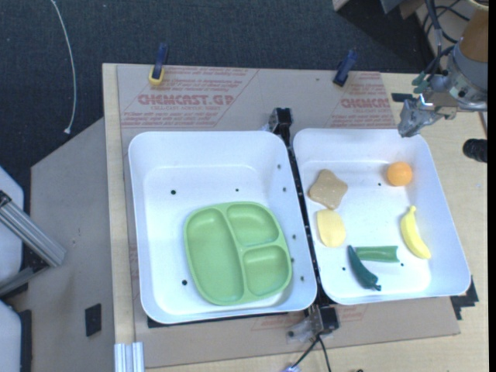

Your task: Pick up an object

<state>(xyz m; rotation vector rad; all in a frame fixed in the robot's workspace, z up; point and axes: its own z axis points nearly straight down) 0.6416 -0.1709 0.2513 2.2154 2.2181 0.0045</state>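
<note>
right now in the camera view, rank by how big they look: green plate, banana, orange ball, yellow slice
1. green divided plate, by far the largest
2. banana and pale yellow slice: they look close in size, so no ranking between them
3. orange ball, the smallest

A robotics lab: clamped board (256, 91), two white bins (147, 208), loose cables (46, 22), dark carpet (232, 22)

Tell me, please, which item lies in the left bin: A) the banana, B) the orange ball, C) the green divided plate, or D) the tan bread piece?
C: the green divided plate rests in the left bin, while the other items lie in the right bin.
</note>
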